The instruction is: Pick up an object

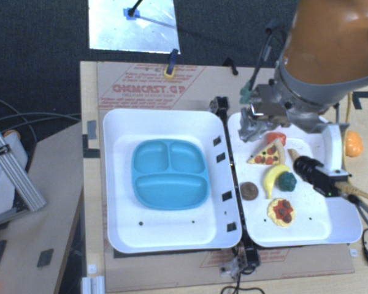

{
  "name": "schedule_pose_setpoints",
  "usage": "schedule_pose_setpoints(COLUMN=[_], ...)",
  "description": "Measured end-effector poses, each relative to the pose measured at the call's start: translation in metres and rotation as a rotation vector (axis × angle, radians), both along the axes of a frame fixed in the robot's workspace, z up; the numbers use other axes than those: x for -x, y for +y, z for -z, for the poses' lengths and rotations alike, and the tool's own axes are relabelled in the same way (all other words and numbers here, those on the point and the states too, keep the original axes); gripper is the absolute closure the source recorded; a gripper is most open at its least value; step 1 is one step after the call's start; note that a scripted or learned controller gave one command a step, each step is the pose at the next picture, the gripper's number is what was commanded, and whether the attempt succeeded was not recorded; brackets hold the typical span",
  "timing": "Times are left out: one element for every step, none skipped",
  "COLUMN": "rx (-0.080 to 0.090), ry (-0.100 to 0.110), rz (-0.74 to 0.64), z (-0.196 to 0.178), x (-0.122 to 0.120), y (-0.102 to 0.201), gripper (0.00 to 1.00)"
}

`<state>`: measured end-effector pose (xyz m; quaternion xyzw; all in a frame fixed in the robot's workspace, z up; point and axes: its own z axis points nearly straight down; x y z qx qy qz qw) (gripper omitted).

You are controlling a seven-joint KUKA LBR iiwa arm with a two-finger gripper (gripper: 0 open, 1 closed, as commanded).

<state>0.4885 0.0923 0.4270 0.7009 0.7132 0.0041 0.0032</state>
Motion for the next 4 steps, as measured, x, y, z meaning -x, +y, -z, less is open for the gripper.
schedule_pose_setpoints(rx=[-0.001,-0.001,-0.002,0.005], ry=[-0.003,-0.006,0.006,0.021], rz=[-0.006,-0.012,0.007,0.018], z=[-0.011,-0.021,-0.048,0.099], x=[-0.001,-0.001,0.002,0.003], y=[0.0,0.0,0.072,0.059], gripper=[1.0,1.0,1.0,1.0])
